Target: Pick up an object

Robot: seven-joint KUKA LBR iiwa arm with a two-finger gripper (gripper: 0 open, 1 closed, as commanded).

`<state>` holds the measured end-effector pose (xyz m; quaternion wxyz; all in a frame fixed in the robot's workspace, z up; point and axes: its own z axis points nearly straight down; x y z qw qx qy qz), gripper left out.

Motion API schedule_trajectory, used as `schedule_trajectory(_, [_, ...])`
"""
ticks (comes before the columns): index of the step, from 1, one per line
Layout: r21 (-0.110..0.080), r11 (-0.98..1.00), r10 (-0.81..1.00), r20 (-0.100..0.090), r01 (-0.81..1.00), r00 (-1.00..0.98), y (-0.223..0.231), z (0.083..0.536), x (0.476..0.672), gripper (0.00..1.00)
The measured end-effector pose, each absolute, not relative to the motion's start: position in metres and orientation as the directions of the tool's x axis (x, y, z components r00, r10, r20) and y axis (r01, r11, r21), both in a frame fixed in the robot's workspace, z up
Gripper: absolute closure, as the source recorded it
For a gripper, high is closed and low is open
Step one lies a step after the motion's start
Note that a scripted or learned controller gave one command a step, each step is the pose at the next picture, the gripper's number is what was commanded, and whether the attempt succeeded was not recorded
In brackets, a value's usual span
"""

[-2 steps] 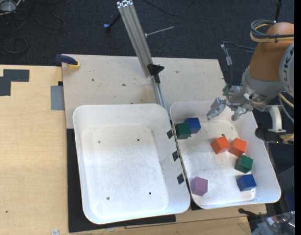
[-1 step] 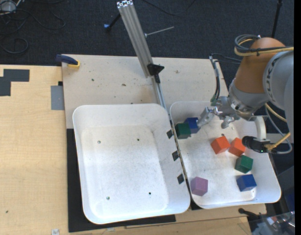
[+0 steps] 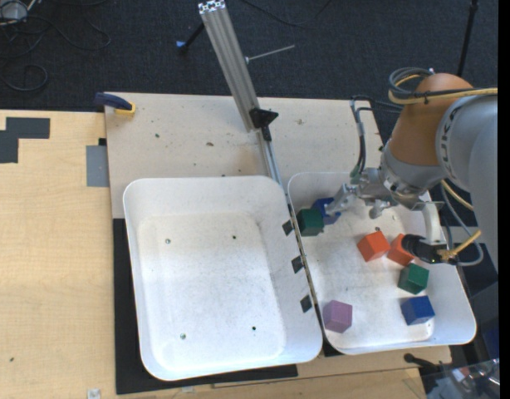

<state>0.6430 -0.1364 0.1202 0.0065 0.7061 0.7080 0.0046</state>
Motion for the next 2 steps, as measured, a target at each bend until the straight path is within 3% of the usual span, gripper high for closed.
schedule_trajectory(1, [0.018, -0.001, 1.0, -0.002, 1.0, 0.001, -0.137, 0.13, 0.644, 1.0])
schedule_trajectory(2, [0.002, 0.001, 1.0, 0.0, 1.0, -0.001, -0.132, 0.174, 0.645, 1.0])
